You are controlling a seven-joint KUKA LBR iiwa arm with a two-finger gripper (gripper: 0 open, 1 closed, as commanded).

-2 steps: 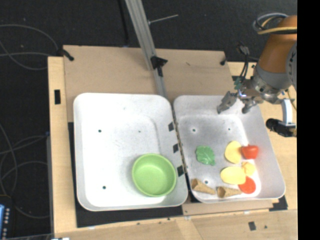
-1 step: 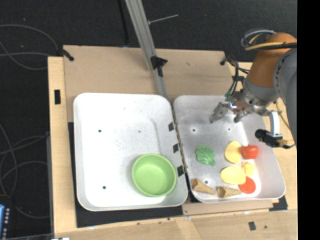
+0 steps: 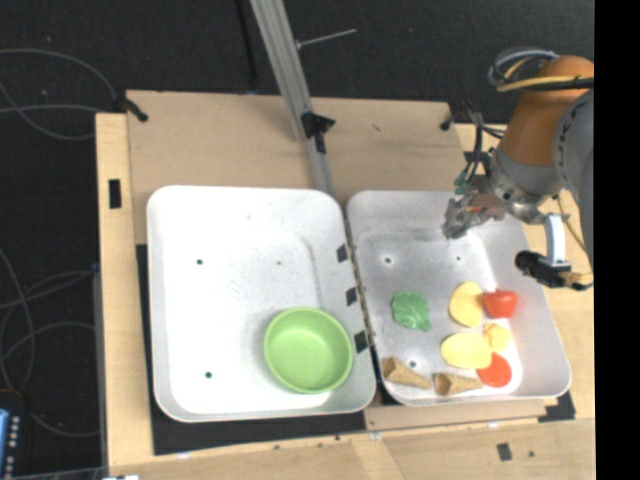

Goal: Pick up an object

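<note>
The right bin holds several small items at its near right: a green leafy piece, two yellow pieces, two red pieces, and tan wedges along the near wall. My gripper hangs over the bin's far right part, well behind the pile. It is small and dark against the arm. I see nothing between its tips.
A green bowl sits in the left bin near its front right corner. A slanted metal pole rises behind the bins. The arm's grey body with orange band fills the far right.
</note>
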